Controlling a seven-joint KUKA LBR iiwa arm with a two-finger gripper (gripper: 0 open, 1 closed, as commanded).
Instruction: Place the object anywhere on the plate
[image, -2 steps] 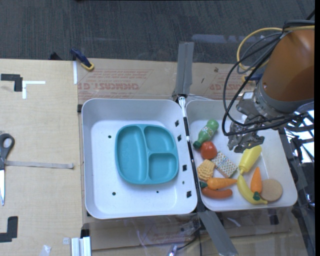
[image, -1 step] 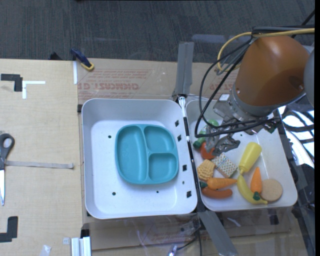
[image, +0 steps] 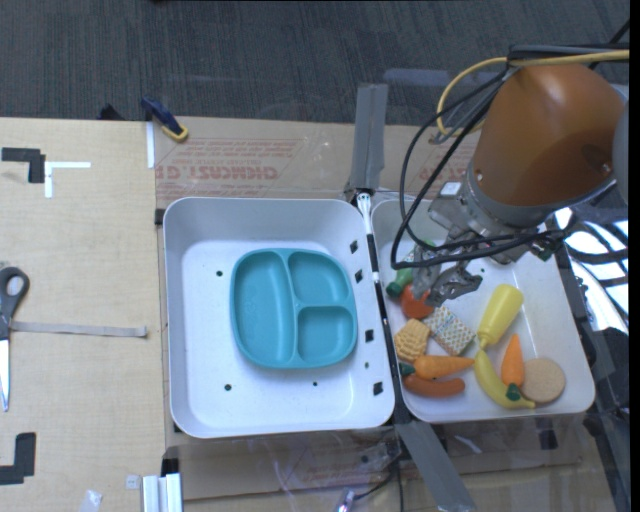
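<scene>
**Arm low over the toy food, plate waiting in the other bin**

Standing over the bench, I see the arm (image: 545, 130) reaching in from the right of the frame, its orange band filling the upper right. The gripper (image: 432, 288) hangs low over the upper left part of the right bin (image: 578, 340). Its dark metal fingers (image: 455, 285) are tangled up with cables and shadow, and I cannot tell how far apart they stand or whether anything sits between them.

Just below the gripper lies a small red and green piece (image: 408, 296), perhaps a toy vegetable, close to the bin's left wall. Lower in the same bin sit a waffle-patterned cracker (image: 411, 340), a speckled grey block (image: 451, 330), a yellow bottle-shaped piece (image: 498, 311), an orange carrot (image: 440, 366) atop a red sausage (image: 434, 386), a second carrot (image: 512, 360), a banana (image: 492, 381) and a round tan cookie (image: 544, 379).

The teal plate (image: 294, 308), split into three compartments, lies in the middle of the left bin (image: 190, 330), well apart from the gripper.

At the far left edge of the frame, scissors (image: 8, 320) rest on the wooden bench (image: 80, 270).
</scene>
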